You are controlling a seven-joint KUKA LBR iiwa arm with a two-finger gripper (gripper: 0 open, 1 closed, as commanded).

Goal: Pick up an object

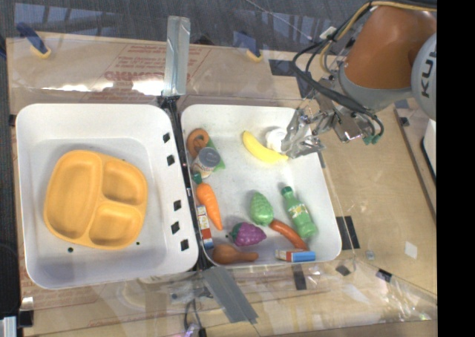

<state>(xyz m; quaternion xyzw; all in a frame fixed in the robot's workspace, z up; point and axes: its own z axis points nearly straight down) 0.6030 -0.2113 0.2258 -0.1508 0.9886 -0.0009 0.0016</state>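
Note:
My gripper [295, 144] hangs over the far right part of the right bin [318, 172], its fingers spread open next to the right end of a yellow banana [260, 148]. A small white object [276, 136] lies just behind the banana by the fingertips. Nothing sits between the fingers. Elsewhere in this bin lie an orange carrot [210, 205], a green bottle [297, 211], a green pepper-like piece [260, 208], purple grapes [249, 234], a small can [208, 159] and a brown curled piece [197, 140].
The left bin [30, 150] holds a yellow divided plate [95, 198]. Along the right bin's near edge lie a brown drumstick [231, 254], a red chili [286, 232] and a small red and blue tube [295, 256]. A grey divider strip [177, 53] runs between the bins.

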